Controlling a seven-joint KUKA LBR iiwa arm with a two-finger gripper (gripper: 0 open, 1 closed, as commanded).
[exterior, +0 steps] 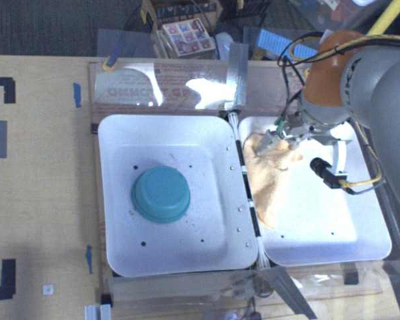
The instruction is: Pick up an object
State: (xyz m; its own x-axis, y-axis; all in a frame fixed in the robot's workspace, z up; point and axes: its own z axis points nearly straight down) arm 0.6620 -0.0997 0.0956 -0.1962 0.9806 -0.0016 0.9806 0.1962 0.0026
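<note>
Tan cloth (270,172) in the right bin (333,245) lies just under the claw (280,133), grip impossible to tell.

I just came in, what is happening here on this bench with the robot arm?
A grey robot arm with an orange band reaches in from the right, and its gripper is down at the top edge of a crumpled tan cloth lying in the right white bin. Whether it has gripped the cloth cannot be seen. A round teal bowl, upside down, sits alone in the left white bin, away from the arm.
</note>
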